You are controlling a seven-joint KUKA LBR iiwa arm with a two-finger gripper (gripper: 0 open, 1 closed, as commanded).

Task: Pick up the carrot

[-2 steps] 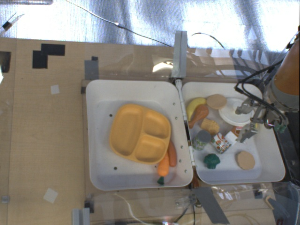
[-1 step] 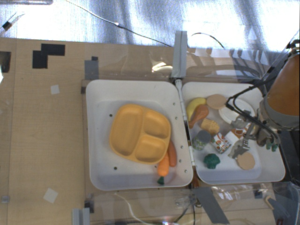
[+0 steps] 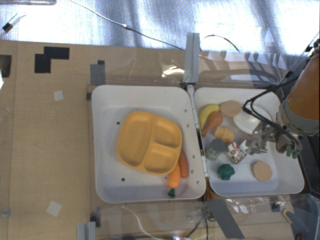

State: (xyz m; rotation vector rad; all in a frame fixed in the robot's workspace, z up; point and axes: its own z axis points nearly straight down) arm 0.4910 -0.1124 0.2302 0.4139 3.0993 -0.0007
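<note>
Left bin w/ carrot, well apart from tool.

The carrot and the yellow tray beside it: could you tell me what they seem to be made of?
The carrot looks like moulded plastic toy food: an even orange body with a dull sheen and a solid green stub at its tip. The tray also looks like plastic, matte yellow, with smooth rounded compartments formed in one piece. Neither can be confirmed from this view.

Wooden bench, perhaps sunlit floor
</note>
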